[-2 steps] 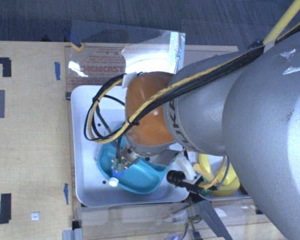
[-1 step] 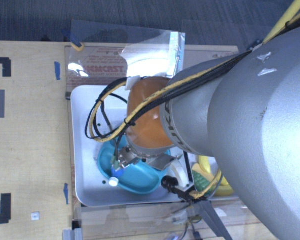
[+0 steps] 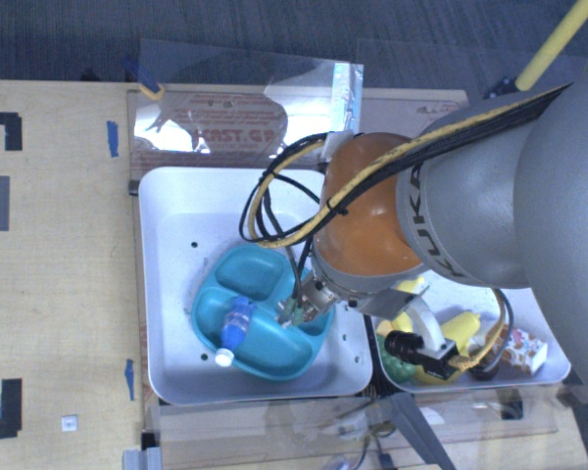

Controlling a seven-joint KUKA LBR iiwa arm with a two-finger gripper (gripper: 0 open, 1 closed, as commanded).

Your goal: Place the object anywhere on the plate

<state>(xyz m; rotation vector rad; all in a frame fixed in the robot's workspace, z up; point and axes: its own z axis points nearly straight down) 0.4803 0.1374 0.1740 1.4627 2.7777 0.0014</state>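
Setting: robotics lab test cell.
Bench (image 3: 59, 262): bare plywood with black tape marks and blue tape tabs.
Bins: two shallow white bins (image 3: 167, 292) side by side.
Arm (image 3: 490, 204): industrial grey, loose cabling.
Floor (image 3: 274, 8): dark carpet, far side.

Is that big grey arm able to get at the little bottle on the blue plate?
Probably yes: the gripper hangs over the blue plate, close beside the bottle, with nothing between them.

Arm (image 3: 490, 194) covers most of right bin (image 3: 554, 365); items there partly hidden. Gripper (image 3: 299, 311) fingers too small to read. Plate (image 3: 260, 311) right rim under wrist.
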